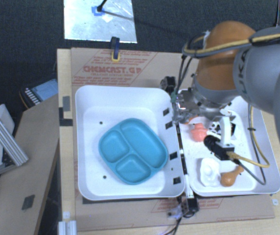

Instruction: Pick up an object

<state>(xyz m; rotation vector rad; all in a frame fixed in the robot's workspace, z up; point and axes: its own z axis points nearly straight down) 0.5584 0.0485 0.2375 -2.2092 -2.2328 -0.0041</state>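
White lump (209,173) and brown pear-shaped piece (229,176) lie touching at the near edge of the right bin (269,182). The left bin (88,131) beside it carries a blue divided tray (132,151), flat, roughly centred.

Farther into the right bin is a pink object (198,131), with a small black-and-white item (214,128) just beside it.

The end effector (188,110) sits low over the right bin's far left corner, just beyond the pink object and close to the wall the bins share. Contact with the pink object: cannot tell, since the arm's body hides the working end. Released or clenched: cannot tell. Nothing is visibly held.

Judgement: approach step, no grasp confirmed. The pink object is the likeliest target. The next move calls for centring over it, clear of the bin wall and the black-and-white neighbour, then closing and lifting straight up.

Beyond the bins, a brown printed board (110,68) covers the table (63,82).
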